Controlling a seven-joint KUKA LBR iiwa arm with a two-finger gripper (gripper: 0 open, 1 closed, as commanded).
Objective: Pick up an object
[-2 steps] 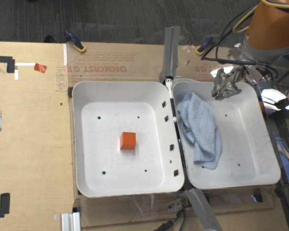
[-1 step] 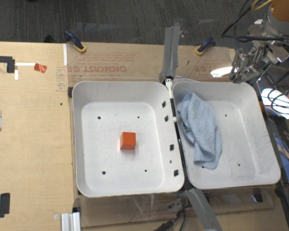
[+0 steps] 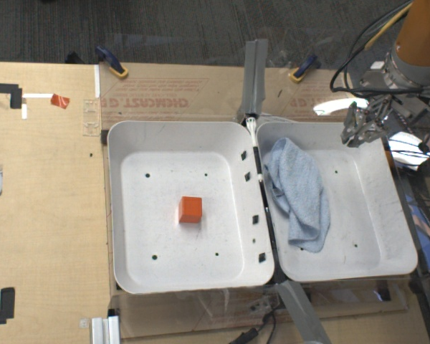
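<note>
Plywood-coloured bench (image 3: 43, 213) fills the left side, bare apart from a few black marks and a small red tag (image 3: 59, 101) near its far edge. Next comes the left bin (image 3: 129, 264), whose rounded rim touches the right bin (image 3: 387, 256) along a row of black clips. An orange-red block (image 3: 190, 210) sits just short of the middle of the left bin's floor, well apart from all four walls, with open white floor on every side. It looks like a small cube, plain-faced and square to the bin. In the right bin a pale blue cloth (image 3: 297, 192) lies crumpled along the left wall (it runs from the far-left part to near the front), leaving the right half of that floor open. Further right, the gripper (image 3: 362, 126) hangs over the right bin's far-right corner, close to the rim, with nothing between its fingers; whether they are spread or pressed together I cannot tell. Cables loop behind it.
</note>
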